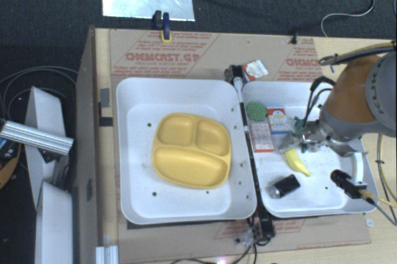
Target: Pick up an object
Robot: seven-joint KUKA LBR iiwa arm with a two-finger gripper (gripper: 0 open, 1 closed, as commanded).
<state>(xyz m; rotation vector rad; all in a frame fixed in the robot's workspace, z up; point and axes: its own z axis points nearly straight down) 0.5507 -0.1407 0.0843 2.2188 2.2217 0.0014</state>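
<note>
In the right bin (322, 207) my gripper (300, 140) hangs low, right above the upper end of a yellow banana (297, 163). The banana lies slanted near the bin's middle. Left of the gripper lie a small box with a red and white label (261, 136) and a blue and white packet (279, 121). A green round object (256, 110) rests at the bin's far left corner. Closer to the front lies a small black block (286, 185).
The left bin (133, 194) holds a yellow divided plate (189, 149). A divider rail (247, 145) runs between the two bins. A small printed packet (255, 70) lies on the cardboard behind the bins. The arm's orange band (353, 92) rises at the right.
</note>
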